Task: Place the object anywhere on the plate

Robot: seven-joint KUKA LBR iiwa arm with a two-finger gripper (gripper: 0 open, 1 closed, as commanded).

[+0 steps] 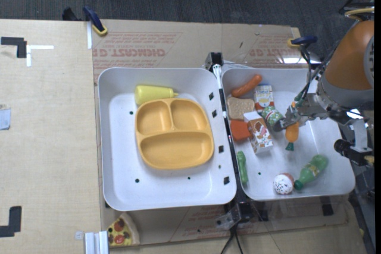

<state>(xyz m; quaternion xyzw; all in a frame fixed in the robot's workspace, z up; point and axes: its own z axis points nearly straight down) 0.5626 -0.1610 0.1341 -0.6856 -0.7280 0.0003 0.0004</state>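
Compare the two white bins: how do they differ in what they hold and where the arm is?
The left bin holds a yellow divided plate and a yellow bottle; the right bin holds a scatter of small toy foods. The gripper is over the right bin, not the left bin. Both are shallow, white and set side by side.

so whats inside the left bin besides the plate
A yellow bottle lies along the yellow plate's far edge, inside the left bin. Whatever is under the plate is covered.
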